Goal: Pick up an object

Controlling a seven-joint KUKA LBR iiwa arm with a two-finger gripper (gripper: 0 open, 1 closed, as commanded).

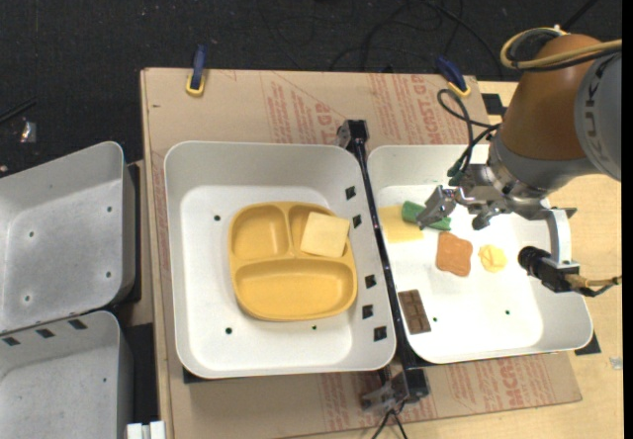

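Looking down, you see two white bins side by side on the tabletop (247,101). The left bin (188,229) holds a yellow tray (287,279) with three parts. A pale square (324,234) lies in the tray's far right part.

The right bin (514,328) holds five small things. A pale yellow flat piece (399,227) lies by the wall between the bins. A green piece (427,218) sits just beside it. An orange-brown square (454,254) and a small yellow lump (492,257) lie near the middle, close but not touching. A brown bar (412,311) lies by the near left wall.

The hand (461,210) hangs over the right bin, above the green piece and the orange-brown square. Its two fingers are spread apart with nothing between them. One fingertip is right by the green piece, but you cannot tell if it touches.

The near right part of the right bin is bare white floor. In the left bin, bare floor runs all around the tray.

The tabletop is a brown board with red print. Two blue clips (197,71) grip its far edge. Grey metal panels (59,219) lie to the left, on a dark floor (79,32).
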